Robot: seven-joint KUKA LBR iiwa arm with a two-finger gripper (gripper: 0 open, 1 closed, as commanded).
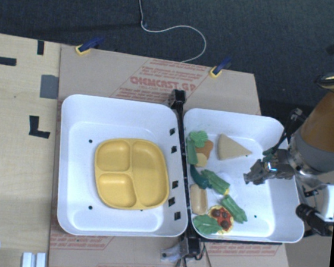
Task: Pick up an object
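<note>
Several small plastic toy foods (212,183) lie along the left side of your shallow white right-hand bin (264,231): a pale wedge like cheese (231,148), green leafy pieces (197,140), a green pepper-like piece (215,180), a tan bun shape (198,199) and a red-and-yellow piece (222,216). Your dark claw (257,175) sits over that bin's right half, apart from the wedge (whether it is parted I cannot tell). Nothing is visibly in it. Left of this, the other white bin (75,149) holds a yellow three-compartment plate (131,174). Both bins rest on a cardboard sheet (155,80) on the counter (7,165).
</note>
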